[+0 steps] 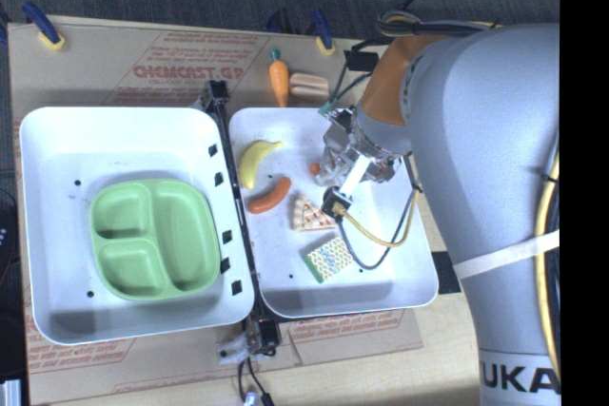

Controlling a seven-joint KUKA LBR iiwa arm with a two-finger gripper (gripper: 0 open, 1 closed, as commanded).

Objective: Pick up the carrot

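The carrot (278, 81), orange with a green top, lies just beyond the far rim of the right bin (419, 271), on the cardboard and outside the bin. My gripper (331, 183) hangs low inside the right bin, near its middle, well short of the carrot and to its right. The wrist hides how the gripper stands. A small orange bit (315, 169) shows just left of the gripper; I cannot tell what it is.
In the right bin lie a banana (257, 159), a sausage (269, 195), a pizza slice (310, 216) and a green patterned packet (330, 259). A tan block (308, 87) sits beside the carrot. The left bin (38, 204) holds a green divided plate (154, 237).
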